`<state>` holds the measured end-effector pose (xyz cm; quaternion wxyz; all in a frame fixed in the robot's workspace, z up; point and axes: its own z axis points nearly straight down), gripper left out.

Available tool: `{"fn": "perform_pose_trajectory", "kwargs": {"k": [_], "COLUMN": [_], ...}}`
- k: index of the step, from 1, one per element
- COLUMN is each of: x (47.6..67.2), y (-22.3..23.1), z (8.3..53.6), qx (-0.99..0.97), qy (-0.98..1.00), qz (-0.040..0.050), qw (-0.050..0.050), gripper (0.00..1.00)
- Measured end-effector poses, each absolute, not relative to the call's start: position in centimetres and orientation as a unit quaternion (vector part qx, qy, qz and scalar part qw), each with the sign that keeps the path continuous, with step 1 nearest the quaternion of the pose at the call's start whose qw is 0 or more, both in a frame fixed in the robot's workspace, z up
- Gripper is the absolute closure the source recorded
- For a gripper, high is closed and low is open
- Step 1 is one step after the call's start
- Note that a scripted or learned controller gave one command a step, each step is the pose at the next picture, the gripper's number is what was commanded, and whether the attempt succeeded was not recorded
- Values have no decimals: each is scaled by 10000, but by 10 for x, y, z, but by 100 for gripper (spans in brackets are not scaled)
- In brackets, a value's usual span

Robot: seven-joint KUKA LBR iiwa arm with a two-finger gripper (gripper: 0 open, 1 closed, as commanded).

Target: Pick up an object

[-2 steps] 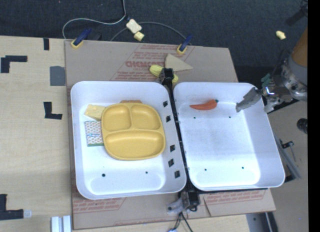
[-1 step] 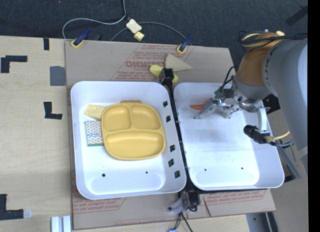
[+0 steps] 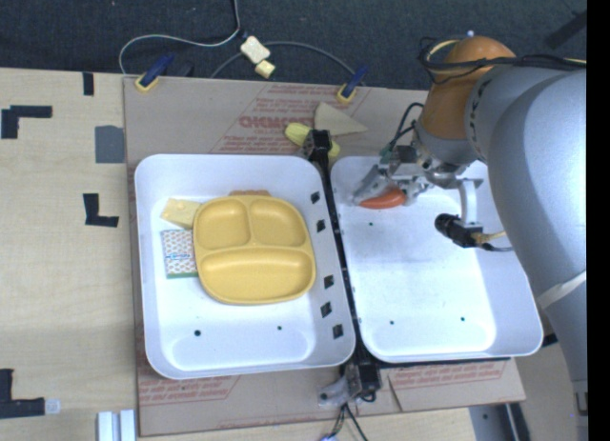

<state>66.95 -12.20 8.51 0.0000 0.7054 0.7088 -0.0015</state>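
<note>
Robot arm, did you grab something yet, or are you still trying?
Done so far: the arm has reached into the right bin, and its gripper is down at the orange object near the bin's top-left corner. In hand: nothing clearly; whether the object is gripped can't be told. Left: lifting the object up. The yellow tray sits in the left bin.

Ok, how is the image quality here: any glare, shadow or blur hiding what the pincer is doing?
Camera view: even, soft lighting; both white bins read bright with no harsh glare. The pincer sits at the far edge of the right bin, over an orange-red object, and is small and slightly soft there, so finger state can't be read. The yellow divided tray in the left bin is reasonably sharp.
</note>
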Motion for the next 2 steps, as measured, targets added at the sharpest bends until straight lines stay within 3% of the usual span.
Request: {"fn": "perform_pose_trajectory", "kwargs": {"k": [1,2], "x": [669,671], "y": [-112,-113], "z": [86,100], "qx": [7066,7067], "qy": [7076,7075], "qz": [-5,5], "qw": [17,37], "gripper": [0,100]}}
